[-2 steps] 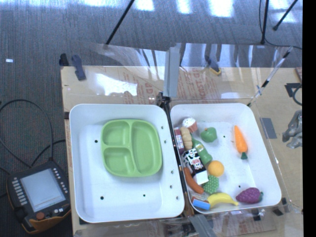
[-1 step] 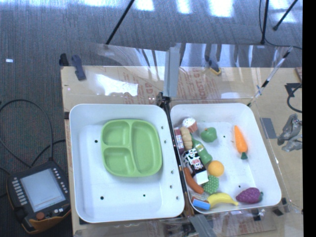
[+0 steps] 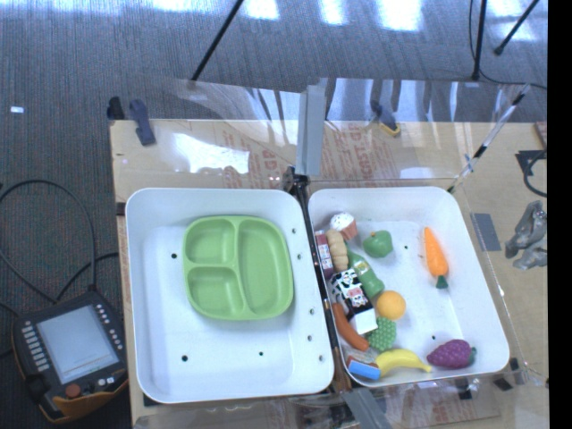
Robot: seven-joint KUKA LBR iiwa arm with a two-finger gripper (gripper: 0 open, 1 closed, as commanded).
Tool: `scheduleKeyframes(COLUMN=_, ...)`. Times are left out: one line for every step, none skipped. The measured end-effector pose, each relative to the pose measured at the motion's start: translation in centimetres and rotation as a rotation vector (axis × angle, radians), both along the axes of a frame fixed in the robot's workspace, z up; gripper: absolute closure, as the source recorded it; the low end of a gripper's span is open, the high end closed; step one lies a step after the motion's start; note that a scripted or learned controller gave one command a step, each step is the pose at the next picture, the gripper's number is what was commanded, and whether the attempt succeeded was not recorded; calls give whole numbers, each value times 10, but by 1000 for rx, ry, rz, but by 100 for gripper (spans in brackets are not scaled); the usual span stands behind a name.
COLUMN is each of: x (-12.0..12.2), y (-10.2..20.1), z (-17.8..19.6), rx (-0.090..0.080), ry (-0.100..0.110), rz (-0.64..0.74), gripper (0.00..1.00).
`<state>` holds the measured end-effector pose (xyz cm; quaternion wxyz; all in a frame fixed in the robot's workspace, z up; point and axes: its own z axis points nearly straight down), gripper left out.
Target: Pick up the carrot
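The carrot (image 3: 435, 255) is orange with a small green stub at its near end. It lies lengthwise on the floor of the right bin (image 3: 474, 239), close to the right wall and apart from the other toys. My gripper (image 3: 527, 236) shows as a grey shape at the view's right edge, outside the right bin. It sits to the right of the carrot at about the same height in the picture, with nothing seen in it.
Toy food crowds the right bin's left side and front: a green fruit (image 3: 378, 243), a milk carton (image 3: 351, 291), an orange (image 3: 390, 305), a banana (image 3: 402, 360) and purple grapes (image 3: 451, 354). A green divided plate (image 3: 239, 266) lies in the left bin (image 3: 152, 329).
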<state>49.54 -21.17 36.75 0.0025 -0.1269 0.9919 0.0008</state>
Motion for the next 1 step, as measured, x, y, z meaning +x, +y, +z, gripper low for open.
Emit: scheduleKeyframes(x=-11, y=1, z=-4, rx=-1, ry=4, rz=24, gripper=100)
